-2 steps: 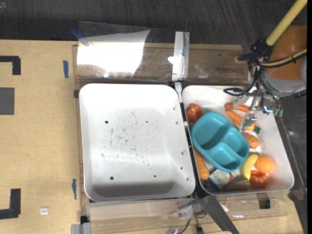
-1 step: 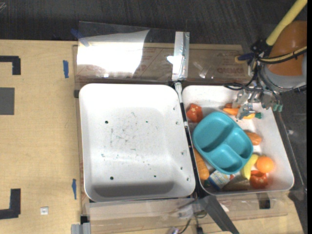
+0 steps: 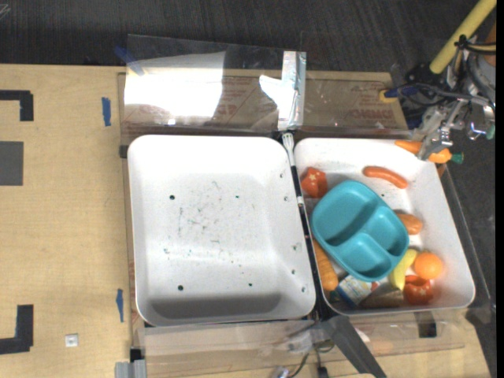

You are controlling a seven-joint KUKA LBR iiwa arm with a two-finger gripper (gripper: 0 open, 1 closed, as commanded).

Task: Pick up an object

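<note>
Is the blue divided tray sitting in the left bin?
No, the blue divided tray lies in the right bin, on top of toy food.

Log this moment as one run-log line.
gripper: over right bin's far right corner, grip unclear | right bin: teal tray on toy food, orange, tomato | pick: not seen

No text, label, brand or number can be read anywhere on the bench or in the bins.
</note>
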